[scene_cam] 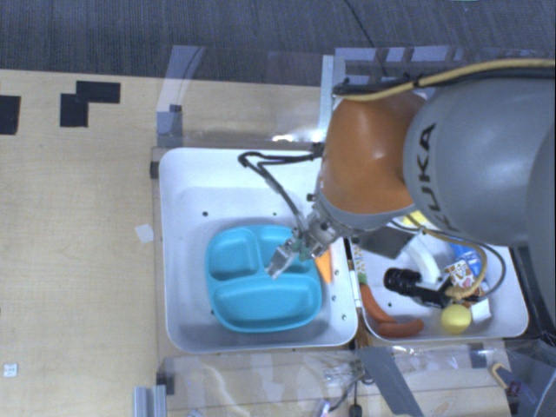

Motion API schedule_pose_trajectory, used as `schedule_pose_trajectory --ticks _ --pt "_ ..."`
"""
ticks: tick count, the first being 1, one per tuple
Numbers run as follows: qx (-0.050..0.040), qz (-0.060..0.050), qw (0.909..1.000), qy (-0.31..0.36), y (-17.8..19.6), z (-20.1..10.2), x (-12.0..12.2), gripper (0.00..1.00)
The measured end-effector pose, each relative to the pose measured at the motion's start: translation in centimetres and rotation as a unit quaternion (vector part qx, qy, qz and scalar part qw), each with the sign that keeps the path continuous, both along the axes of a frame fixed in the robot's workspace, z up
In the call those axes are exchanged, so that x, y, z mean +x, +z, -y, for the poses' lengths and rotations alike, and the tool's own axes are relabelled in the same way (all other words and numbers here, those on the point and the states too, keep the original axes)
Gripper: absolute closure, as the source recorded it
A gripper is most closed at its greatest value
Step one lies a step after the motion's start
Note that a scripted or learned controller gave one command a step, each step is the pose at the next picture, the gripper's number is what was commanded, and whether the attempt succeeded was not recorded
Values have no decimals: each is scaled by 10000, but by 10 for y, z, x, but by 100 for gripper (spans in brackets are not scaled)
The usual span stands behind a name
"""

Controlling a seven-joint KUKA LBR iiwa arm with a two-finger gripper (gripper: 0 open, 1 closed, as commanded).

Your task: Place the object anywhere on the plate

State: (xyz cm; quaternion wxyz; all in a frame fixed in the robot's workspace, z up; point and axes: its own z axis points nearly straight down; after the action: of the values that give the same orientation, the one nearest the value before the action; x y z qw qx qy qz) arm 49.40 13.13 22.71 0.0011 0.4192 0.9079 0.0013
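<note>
Claw [289, 259] hovers over the blue divided plate's [261, 307] upper right compartment, fingers apart, an orange carrot [323, 268] just beside the plate's right rim.

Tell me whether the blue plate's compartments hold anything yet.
Cannot tell fully. The large near compartment of the blue plate looks bare; the gripper covers part of the far compartments, and the orange carrot lies by the rim.

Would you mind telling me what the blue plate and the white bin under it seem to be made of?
The blue plate looks like moulded plastic, smooth with a slight sheen: uniform colour, rounded compartment ridges and soft highlights suggest this. The white bin also looks like plastic, glossy, with rounded corners and a bright reflection along its far rim; coated metal cannot be ruled out from this view.
</note>
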Motion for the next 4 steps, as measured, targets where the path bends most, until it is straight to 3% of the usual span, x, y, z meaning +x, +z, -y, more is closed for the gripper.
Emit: schedule_pose_trajectory --ticks 2,3,4 --pt "0 0 10000 0 0 0 0 0" --pt "-6 8 9982 595 5 25 70 0" --pt "0 33 9981 609 15 24 72 100"
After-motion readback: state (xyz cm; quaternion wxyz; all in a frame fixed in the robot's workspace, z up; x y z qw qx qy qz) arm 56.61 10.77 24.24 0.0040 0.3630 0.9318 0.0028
